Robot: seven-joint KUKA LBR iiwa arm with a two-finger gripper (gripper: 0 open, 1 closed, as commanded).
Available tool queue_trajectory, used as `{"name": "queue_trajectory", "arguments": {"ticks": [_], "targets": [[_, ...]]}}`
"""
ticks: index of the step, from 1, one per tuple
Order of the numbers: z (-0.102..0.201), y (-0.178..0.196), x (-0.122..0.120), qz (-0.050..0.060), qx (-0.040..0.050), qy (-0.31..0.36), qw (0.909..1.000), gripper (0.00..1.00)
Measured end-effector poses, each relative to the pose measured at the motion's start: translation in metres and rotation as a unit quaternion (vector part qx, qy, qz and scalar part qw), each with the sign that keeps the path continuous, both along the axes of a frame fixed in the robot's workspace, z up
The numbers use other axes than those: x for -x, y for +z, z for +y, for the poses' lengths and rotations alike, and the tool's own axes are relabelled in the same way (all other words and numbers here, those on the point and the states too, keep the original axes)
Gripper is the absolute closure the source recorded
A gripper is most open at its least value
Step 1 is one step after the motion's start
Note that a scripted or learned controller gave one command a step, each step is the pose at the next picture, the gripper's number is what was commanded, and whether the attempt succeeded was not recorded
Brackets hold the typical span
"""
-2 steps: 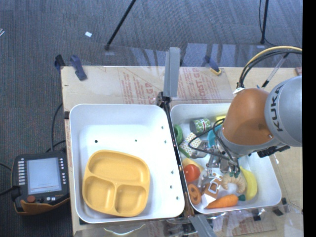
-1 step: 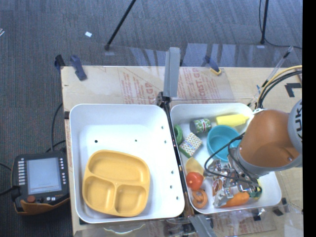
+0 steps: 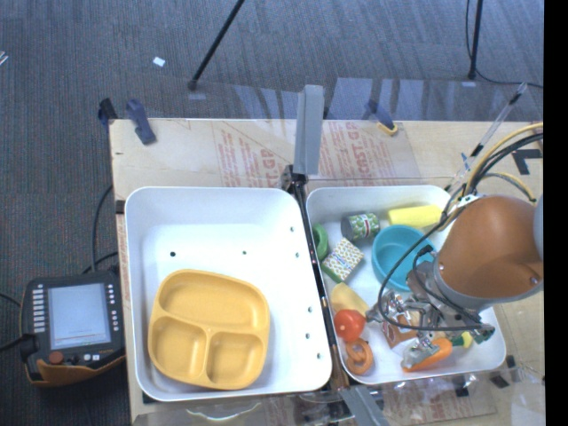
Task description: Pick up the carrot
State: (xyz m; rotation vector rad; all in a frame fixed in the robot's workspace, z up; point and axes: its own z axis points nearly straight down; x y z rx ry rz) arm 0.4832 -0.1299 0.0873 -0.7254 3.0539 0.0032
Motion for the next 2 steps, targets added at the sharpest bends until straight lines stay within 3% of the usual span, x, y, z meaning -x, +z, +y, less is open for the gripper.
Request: {"name": "queue_trajectory", "arguments": {"ticks": [1, 2], "targets": [[-0.0326, 0.0005, -0.0079, -0.001, -0.0011, 0.205, 0.9787, 0.00], [-0.0310, 0.0097, -0.0085, -0.001, -0.0023, 0.203, 0.9792, 1.00]]}}
